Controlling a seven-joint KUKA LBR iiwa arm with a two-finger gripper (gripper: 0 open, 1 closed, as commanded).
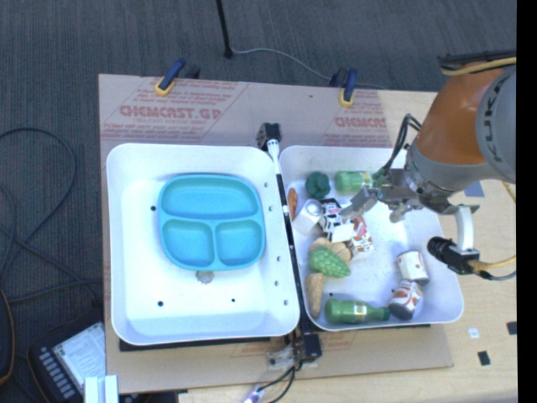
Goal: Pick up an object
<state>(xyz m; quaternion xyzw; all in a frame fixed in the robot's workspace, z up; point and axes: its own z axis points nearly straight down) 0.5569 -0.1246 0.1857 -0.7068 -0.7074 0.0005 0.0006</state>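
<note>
toy clutter heaped along the left wall of the right bin (453, 309), gripper (379, 198) poised above it.

green grape cluster (330, 263) near mid-left wall, green bottle (356, 311) lying along the front edge, small white can (412, 266) toward the right wall, green round piece (317, 184) near the back edge. gripper fingers apparently spread and gripping nothing, though blurred. blue divided tray (211, 222) centred in the left bin (134, 309), grey-and-orange arm (461, 137) over the right bin's back-right corner.

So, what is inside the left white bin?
In the left white bin lies a blue divided tray with three compartments. A small grey object rests just at its near edge. The bin floor under the tray is covered, so anything there cannot be seen.
</note>
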